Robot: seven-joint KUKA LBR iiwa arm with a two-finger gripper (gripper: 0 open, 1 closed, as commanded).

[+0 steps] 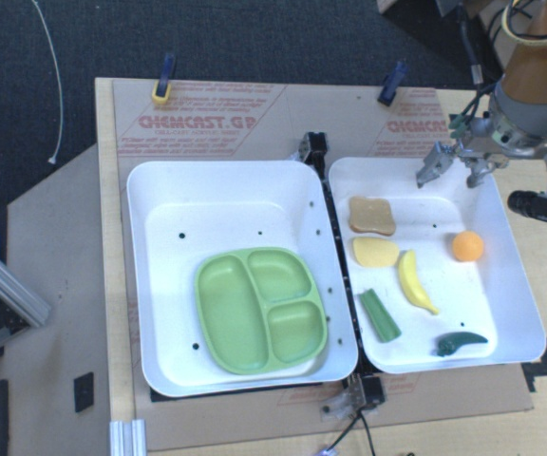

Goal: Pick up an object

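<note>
- Your claw [454, 167] hangs over the far edge of the right bin [516, 293], its two fingers spread apart with nothing between them.
- Above it you see the grey wrist and the orange band of the arm [532, 60], reaching in from the right.
- Nearest the claw, on the bin floor, lies the slice of toast [372, 216]; just in front of that sits the pale yellow piece [375, 252], almost touching it.
- The orange ball [466, 246] rests by itself toward the right wall, apart from the others.
- The banana [414, 281] lies in the middle of the bin, beside the yellow piece.
- Nearer to you are the green stick [381, 314] by the left wall and the dark green pepper [459, 343] at the near edge.
- Across the divider, the left bin [160, 207] holds the green divided plate [259, 308], which carries nothing.
- Both bins rest on the counter [122, 141], with a blue clamp [392, 83] and a yellow-and-blue clamp [163, 79] on its far edge.
- As I judge progress: nothing is picked up yet. All the objects lie flat in the right bin, so the descent, the closing of the fingers and the lift remain. The toast looks like the closest candidate.
</note>
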